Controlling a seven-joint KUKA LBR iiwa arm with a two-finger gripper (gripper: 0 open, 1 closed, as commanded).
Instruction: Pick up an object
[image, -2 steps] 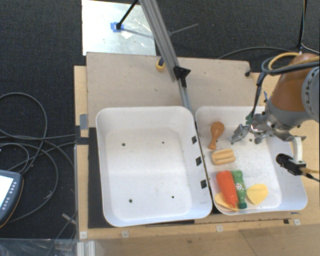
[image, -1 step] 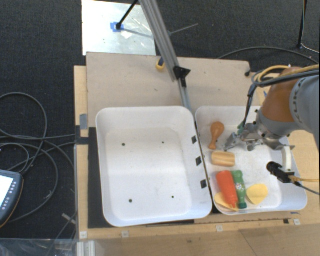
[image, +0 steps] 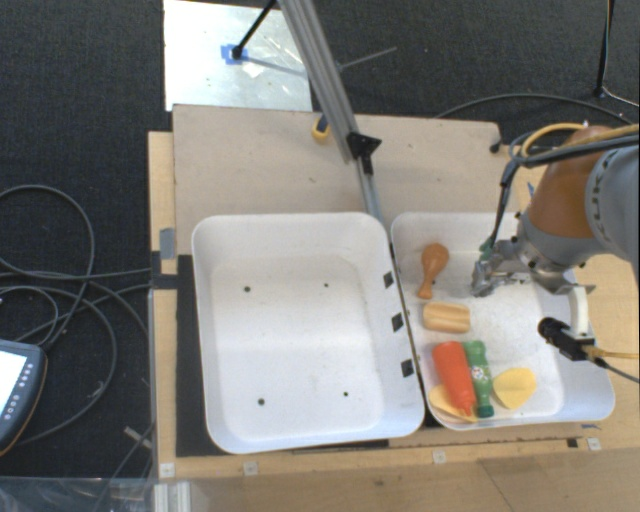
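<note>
1. Task objects lay in the right bin (image: 600, 400): a tan drumstick-shaped toy (image: 432, 267) near the bin's upper left, a beige bread-roll piece (image: 446, 318) just below it, an orange carrot-like piece (image: 455, 374) and a green bottle-shaped piece (image: 479, 376) side by side toward the front edge, and a yellow wedge (image: 515, 387) just right of the green one. A second yellow piece (image: 446, 404) showed partly under the carrot's lower end.
2. The green piece carried a small pale label patch; no lettering could be read. No brand marks were legible anywhere.
3. The gripper (image: 487, 277) sat over the right bin's upper middle, right of the drumstick and apart from it. Nothing was visible between its fingers; jaw spread could not be told from this angle.
4. The arm's orange band (image: 560, 195) and grey wrist entered from the right, with cables looped above it.
5. The left bin (image: 215, 330) was white, with four small dark dots on its floor. Black clips marked the shared edge between the bins.
6. Both bins rested on a tan board bench (image: 260, 160). A grey pole (image: 330, 85) slanted across the bench's top.
7. The floor was dark carpet (image: 70, 120) with black cables (image: 60, 290) at left; a screen device (image: 15, 385) sat at the left edge.
</note>
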